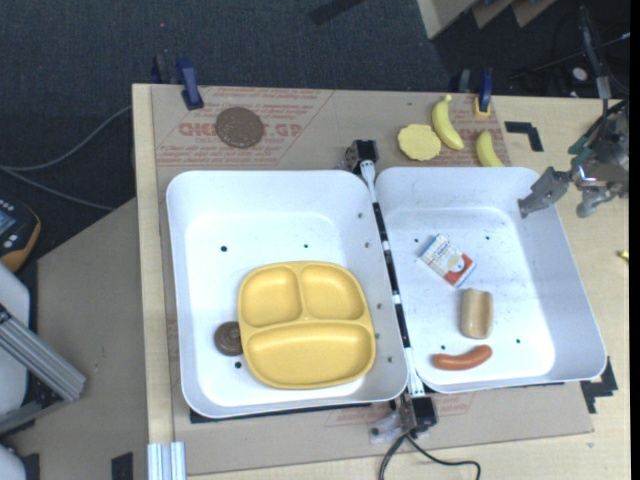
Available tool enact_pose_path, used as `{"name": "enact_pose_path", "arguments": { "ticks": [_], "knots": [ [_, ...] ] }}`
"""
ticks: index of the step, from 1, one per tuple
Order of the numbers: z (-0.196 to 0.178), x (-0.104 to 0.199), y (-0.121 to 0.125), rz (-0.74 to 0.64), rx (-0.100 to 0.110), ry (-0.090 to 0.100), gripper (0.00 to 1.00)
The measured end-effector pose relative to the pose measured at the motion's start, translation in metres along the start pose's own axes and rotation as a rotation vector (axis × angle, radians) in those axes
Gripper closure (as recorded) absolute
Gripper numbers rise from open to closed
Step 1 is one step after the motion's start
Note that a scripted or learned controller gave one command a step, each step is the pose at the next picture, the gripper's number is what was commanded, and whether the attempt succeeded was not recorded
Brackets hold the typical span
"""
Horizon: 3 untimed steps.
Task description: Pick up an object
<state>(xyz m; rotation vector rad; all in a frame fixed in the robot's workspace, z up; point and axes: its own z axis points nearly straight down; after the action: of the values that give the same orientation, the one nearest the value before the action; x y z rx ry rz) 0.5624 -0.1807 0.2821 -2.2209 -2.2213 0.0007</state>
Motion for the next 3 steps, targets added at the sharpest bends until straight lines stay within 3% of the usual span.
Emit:
{"name": "enact_pose_path", "arguments": {
  "ticks": [1,2,3],
  "knots": [
    [0.179,0.053,-0.012,-0.003,0.017,0.006,0.00],
    [0.200,0.082,-0.009,-0.003,0.006,0.003,0.00],
    [0.197,0.077,0.018,-0.001,-0.004,-0.001,0.00]
  ]
}}
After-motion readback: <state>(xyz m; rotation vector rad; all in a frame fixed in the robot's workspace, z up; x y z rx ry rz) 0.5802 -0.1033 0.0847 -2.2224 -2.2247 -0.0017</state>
